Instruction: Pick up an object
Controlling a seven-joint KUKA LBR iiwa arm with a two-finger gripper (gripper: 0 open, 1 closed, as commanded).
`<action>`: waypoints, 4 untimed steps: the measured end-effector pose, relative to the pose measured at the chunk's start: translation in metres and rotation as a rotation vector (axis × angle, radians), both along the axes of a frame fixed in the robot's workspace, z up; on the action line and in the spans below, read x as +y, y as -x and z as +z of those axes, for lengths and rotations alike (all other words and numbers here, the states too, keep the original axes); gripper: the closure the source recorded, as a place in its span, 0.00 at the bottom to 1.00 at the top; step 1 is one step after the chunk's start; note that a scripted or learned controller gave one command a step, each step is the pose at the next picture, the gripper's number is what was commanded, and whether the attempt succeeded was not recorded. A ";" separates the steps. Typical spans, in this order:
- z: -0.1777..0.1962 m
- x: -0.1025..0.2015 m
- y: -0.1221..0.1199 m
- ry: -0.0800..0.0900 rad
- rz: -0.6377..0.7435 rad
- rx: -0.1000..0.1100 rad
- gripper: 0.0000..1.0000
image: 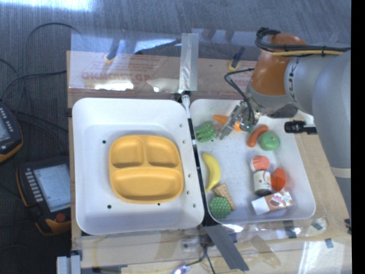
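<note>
Gripper (pixel 235 123) hovers low over the toy food at the back of the right bin (pixel 305 201).

You see its fingers slightly apart and clamped on nothing, just beside the small orange carrot (pixel 220 119) and near the green leafy vegetable (pixel 206 132). The carrot lies against the bin's back wall, left of the red sausage-like piece (pixel 256 135) and green apple (pixel 270 141). Judge it light, stiff, smooth plastic, likely to skid; take it across its thicker middle, fingers square to its length. The yellow tray (pixel 146 168) sits alone in the left bin (pixel 85 210).
</note>
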State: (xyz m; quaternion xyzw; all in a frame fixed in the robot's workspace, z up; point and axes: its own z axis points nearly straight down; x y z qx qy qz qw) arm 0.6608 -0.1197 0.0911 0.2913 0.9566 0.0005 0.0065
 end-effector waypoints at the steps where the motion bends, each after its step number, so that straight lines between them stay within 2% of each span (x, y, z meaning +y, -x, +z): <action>1: 0.146 0.079 0.019 -0.001 -0.118 0.009 1.00; 2: 0.197 0.086 -0.002 -0.001 -0.230 0.010 1.00; 3: 0.003 0.017 0.049 -0.002 -0.205 0.009 1.00; 4: 0.158 0.016 0.023 -0.002 -0.402 0.009 1.00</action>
